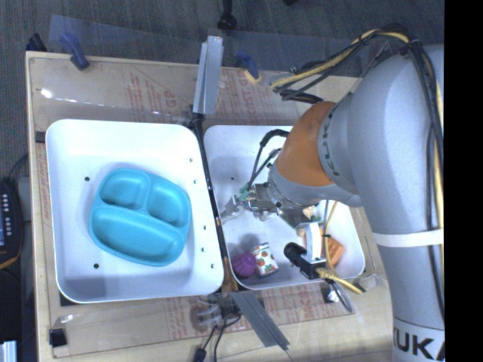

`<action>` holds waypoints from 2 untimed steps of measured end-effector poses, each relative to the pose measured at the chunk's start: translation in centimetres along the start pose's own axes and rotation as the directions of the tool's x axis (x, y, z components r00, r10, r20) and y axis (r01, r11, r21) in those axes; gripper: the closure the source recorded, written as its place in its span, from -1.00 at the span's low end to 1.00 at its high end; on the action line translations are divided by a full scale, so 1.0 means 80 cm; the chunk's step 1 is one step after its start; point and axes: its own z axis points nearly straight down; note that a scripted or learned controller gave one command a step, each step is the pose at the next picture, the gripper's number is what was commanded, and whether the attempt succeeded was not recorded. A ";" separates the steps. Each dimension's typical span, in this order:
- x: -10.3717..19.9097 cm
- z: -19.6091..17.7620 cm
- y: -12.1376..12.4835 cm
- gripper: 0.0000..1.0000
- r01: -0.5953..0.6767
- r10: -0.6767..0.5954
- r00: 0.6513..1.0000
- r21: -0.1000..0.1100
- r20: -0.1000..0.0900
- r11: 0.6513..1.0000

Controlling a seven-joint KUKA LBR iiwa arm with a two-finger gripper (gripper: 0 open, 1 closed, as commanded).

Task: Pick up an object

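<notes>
My gripper (pixel 247 200) is lowered into the right bin (pixel 226 145), near its left wall and about mid-depth. A small greenish bit shows at its tip, but what it is cannot be made out. In front of the gripper, at the bin's near edge, a purple object (pixel 243 263) lies beside a small white box with red and green print (pixel 264 259). An orange object (pixel 334 252) rests in the near right corner, partly hidden by the wrist.
The left bin (pixel 64 202) holds a blue divided plate (pixel 140 214) at its middle. The grey arm with its orange band (pixel 306 153) covers much of the right bin's back and right side. A ridge (pixel 211 210) separates the two bins.
</notes>
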 end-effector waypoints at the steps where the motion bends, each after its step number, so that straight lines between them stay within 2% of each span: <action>1: 0.008 -0.006 -0.071 -1.00 -0.013 0.013 1.000 -0.015 0.018 1.000; 2: 0.004 -0.002 0.010 -1.00 -0.004 0.004 1.000 -0.004 0.006 1.000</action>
